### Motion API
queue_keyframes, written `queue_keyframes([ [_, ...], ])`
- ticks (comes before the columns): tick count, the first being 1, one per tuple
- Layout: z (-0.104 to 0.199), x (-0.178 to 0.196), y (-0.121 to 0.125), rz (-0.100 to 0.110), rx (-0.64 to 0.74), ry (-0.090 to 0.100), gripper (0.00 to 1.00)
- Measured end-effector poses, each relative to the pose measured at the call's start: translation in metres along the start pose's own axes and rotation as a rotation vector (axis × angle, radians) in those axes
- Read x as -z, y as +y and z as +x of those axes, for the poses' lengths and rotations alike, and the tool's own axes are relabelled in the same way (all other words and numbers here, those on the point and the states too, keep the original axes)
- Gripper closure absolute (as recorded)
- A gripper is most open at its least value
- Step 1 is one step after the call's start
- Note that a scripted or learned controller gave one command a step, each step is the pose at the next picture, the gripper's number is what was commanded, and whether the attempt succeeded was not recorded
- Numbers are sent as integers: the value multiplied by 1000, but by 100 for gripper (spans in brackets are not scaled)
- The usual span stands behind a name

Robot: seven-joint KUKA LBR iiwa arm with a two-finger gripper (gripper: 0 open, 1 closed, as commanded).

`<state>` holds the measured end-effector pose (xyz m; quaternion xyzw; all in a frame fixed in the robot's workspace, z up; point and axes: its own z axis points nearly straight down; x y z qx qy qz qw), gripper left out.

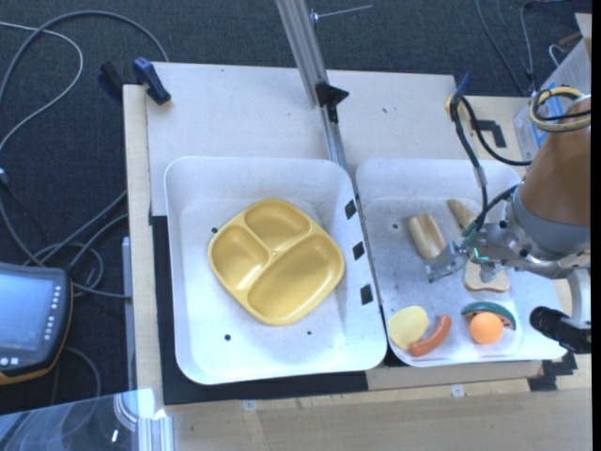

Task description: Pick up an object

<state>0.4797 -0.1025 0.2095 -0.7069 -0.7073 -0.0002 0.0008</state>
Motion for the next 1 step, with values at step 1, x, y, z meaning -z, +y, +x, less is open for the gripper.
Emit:
queue_keyframes([
  [1,-4,-46,5,6,-1,1,0],
])
